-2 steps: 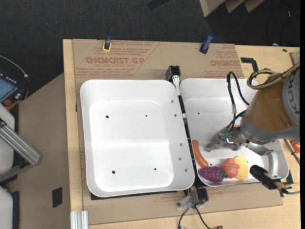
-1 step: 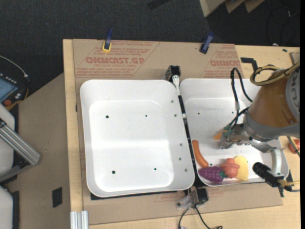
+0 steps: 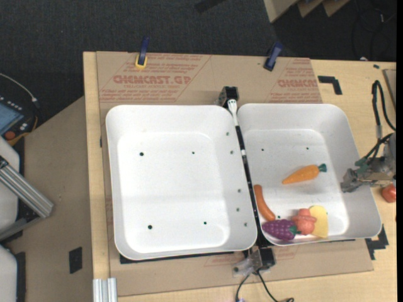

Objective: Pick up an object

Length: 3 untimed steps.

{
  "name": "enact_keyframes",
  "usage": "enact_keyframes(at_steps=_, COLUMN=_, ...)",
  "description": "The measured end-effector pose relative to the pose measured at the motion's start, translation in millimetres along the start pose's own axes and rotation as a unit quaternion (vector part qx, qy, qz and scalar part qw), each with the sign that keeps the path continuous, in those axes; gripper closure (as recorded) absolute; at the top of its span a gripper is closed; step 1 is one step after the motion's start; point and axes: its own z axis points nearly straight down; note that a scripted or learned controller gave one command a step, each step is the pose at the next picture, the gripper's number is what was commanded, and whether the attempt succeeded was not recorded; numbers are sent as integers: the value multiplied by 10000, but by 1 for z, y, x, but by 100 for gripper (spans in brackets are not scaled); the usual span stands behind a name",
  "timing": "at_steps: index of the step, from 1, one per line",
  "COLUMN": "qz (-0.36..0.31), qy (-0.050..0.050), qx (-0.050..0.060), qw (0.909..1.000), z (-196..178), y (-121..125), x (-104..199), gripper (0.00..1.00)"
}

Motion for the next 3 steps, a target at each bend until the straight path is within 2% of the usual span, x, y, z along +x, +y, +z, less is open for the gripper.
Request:
enact_keyframes(at_steps=1, qz=-73, qy=46, qx=-10, qw=10000, z=-77, y=3, x=65, gripper=100)
enact_keyframes(at_steps=2, qz=-11, qy=12, qx=8, qw=10000, z=-103, y=1, x=-14, gripper=100)
enact_keyframes(at_steps=3, qz=-38, qy=55, qx=54, qw=10000, z=-62, y=1, x=-8, gripper=100)
